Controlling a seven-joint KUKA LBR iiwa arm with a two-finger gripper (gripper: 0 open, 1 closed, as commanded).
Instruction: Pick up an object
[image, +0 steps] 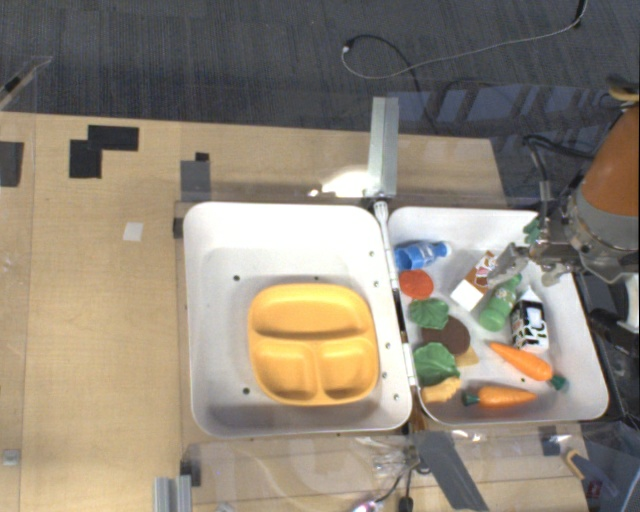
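Light wood bench (90, 330) under dark grey carpeted floor strip (200, 50) along top. Black tape patches (100, 148) on bench at upper left; small pale square marker (133, 232) below them. Grey metal upright post (384, 145) at junction behind bins. Black cable (420, 62) looped on floor near top. Metal clamp brackets (172, 490) at bench front edge.

Light falls evenly and fairly bright from overhead onto my bench. The left bin (290, 225) glares hardest: a blown-out white patch sits just beyond its far rim. Inside that bin, the yellow tray (313, 338) casts a soft grey shadow around itself. The frame is slightly soft throughout, and the small objects right of that bin look smeared.
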